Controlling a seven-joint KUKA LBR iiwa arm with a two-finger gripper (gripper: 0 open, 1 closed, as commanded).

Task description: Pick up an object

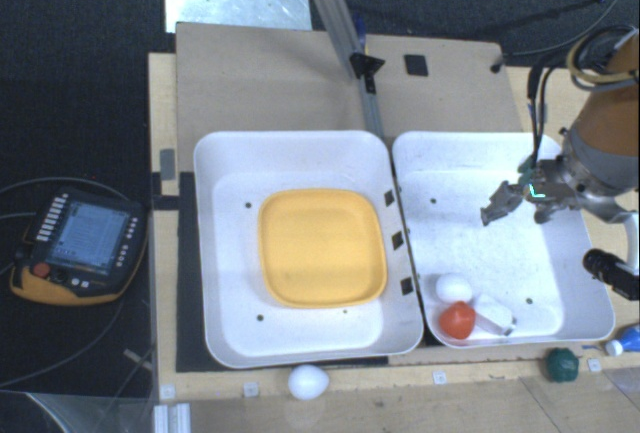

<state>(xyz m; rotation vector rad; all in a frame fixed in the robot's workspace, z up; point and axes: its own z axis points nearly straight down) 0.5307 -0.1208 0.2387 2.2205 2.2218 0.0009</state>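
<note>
My gripper (514, 211) hangs over the middle of the right bin (575, 266), its two dark fingers spread open with nothing between them. In that bin's near corner lie a white egg-shaped object (453, 288), a red round object (458, 320) and a flat white piece (493, 316), all touching or nearly touching. They sit well below and left of the gripper in the camera view. The arm, with its orange band (610, 116), comes in from the right.
A yellow plate (323, 246) lies in the left bin (225, 251). A white egg (308, 381) and a green ball (562, 364) rest on the bench in front of the bins. A teach pendant (75, 246) sits far left. A metal pole (335, 1) slants over the back.
</note>
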